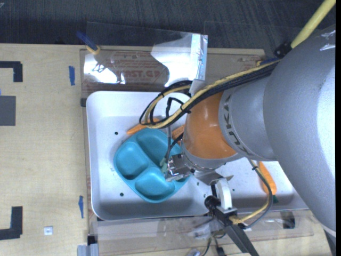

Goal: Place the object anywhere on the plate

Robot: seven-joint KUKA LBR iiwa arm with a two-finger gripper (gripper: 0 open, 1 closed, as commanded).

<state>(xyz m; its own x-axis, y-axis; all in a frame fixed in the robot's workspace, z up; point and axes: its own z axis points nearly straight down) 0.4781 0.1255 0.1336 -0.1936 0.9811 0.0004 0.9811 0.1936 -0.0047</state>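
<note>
In the left bin: a blue plate [143, 164] with three hollows is seen lying flat on the white bin [101, 143] floor, tilted toward no side.
Arm: the arm [256, 116] is stretched in from the right, its orange band above the plate's right edge, presumably so the wrist hangs over the plate for a drop.
Gripper: the gripper [173, 167] is hidden mostly under the wrist at the plate's right rim; whether it is open or closed cannot be told.
Object: an orange strip [137, 128] is glimpsed just beyond the plate's upper rim; whether this is the task's thing cannot be told.
Relation: nothing is seen held.
Cables: black and yellow cables [160, 108] are looped above the plate.
</note>
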